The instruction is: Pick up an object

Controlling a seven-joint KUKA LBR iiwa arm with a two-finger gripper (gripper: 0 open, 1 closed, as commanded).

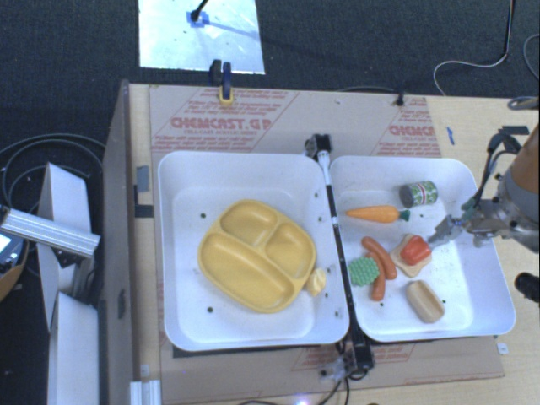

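The end effector (445, 230) hung low over the right bin (489, 310), reaching in from the right edge with its tip just beside a red pepper piece (415, 249). Nothing sat between its parts, and the view was too small and blurred to tell whether they stood apart or together. The arm's wrist (506, 218) crossed the bin's right wall behind it.

The pepper piece rested on a slice of toy bread (408, 264), so that pair was probably the nearest candidate for the pick. Just left of it lay two red-orange sausages (380, 264), with a green knobbly piece (363, 271) touching them. A bread roll (424, 301) lay nearer the front wall, a carrot (372, 214) toward the divider, and a green can (419, 193) on its side near the back.

The left bin (181, 226) held a yellow divided plate (257, 254) with a small pale yellow item (316, 282) at its lower right corner. Both bins sat on the bench (278, 112).

The risk seemed to be the stacking: closing on the pepper could knock it off the bread or pinch both together, and a slanted approach might only nudge it toward the sausages. The smooth pepper could also slip free on lifting.
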